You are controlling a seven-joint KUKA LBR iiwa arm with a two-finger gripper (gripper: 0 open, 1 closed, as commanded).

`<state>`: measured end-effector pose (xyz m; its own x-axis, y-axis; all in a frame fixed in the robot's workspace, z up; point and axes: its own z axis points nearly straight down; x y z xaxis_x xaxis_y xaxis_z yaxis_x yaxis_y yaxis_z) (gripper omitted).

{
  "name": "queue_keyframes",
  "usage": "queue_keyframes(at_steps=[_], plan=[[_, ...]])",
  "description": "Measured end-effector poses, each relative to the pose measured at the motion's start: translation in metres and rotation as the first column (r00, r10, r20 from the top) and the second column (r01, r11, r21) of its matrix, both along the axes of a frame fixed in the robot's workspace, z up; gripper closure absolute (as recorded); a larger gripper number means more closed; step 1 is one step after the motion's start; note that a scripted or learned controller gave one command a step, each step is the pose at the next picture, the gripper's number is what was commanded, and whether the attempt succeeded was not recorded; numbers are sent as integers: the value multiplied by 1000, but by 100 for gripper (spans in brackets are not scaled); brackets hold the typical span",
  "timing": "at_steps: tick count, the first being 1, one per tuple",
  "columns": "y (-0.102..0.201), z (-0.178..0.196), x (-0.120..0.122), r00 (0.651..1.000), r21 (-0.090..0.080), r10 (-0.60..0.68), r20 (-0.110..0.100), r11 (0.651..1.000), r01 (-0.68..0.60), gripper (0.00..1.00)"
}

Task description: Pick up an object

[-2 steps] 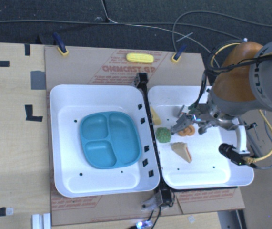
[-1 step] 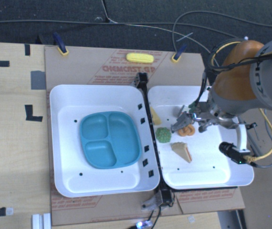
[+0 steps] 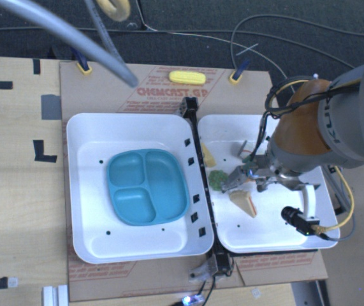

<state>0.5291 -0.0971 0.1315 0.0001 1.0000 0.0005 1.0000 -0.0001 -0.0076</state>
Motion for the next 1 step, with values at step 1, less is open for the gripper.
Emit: queue_keyframes(at_steps=[1], plan=[[0,-49,0,1000,-2,1,7,1000,-1,0]])
